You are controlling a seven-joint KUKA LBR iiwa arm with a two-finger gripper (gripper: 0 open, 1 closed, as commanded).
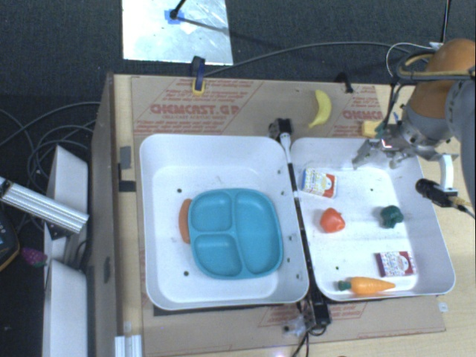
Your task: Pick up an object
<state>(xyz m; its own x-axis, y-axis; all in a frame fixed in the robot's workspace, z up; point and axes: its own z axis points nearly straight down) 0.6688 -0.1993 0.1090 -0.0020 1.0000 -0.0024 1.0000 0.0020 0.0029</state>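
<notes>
Grey arm, pincer [378, 155] above right bin [439, 233]

Robot lab: bench [223, 99], cables [44, 136].

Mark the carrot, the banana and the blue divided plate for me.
carrot [367, 285], camera view, middle of its orange body.
banana [322, 108], camera view, middle of its curve.
blue divided plate [199, 218], camera view, bare floor of its upper left compartment.
</notes>
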